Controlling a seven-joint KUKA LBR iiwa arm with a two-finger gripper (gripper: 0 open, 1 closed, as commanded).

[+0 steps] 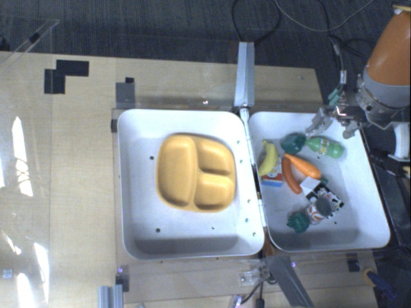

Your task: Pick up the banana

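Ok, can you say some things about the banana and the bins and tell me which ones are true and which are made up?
1. The banana lies in the right bin. True.
2. The yellow divided tray sits in the right bin too. False: it is in the left bin.
3. The gripper has the banana between its fingers. False: the banana lies in the bin by its left wall, apart from the gripper.
4. The green bottle lies near the gripper. True.
5. The banana is on top of the carrot. False: it lies beside it, nearer the left wall.
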